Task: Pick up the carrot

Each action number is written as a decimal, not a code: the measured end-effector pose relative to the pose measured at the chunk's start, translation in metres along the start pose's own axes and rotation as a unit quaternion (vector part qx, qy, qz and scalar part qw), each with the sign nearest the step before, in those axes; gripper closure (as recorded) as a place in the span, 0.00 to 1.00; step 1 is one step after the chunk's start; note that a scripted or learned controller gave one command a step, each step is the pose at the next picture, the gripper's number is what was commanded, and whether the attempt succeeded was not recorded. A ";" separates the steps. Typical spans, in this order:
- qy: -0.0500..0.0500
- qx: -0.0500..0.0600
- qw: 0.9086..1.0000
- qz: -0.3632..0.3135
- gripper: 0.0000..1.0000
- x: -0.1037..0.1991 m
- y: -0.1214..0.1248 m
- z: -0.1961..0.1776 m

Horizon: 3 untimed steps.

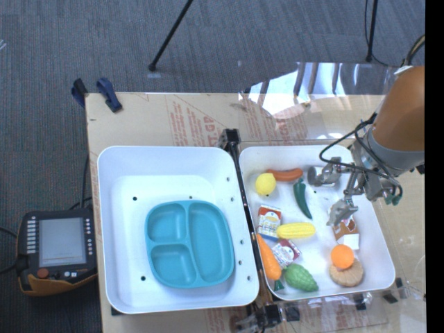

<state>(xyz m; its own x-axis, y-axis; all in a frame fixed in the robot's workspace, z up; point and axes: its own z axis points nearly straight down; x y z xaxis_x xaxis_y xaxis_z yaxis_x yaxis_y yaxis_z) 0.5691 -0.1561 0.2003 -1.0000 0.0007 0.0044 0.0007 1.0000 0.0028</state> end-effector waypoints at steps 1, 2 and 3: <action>0.000 0.000 1.000 -0.009 0.00 0.052 -0.027 0.116; 0.001 -0.001 0.997 0.075 0.00 0.083 -0.046 0.117; 0.001 -0.001 0.994 0.105 0.00 0.092 0.062 0.097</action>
<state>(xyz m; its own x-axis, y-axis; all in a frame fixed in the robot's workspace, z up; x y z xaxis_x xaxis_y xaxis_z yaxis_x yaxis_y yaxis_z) 0.4765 -0.0934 0.1035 -0.9777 0.2098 0.0071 0.2098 0.9777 0.0038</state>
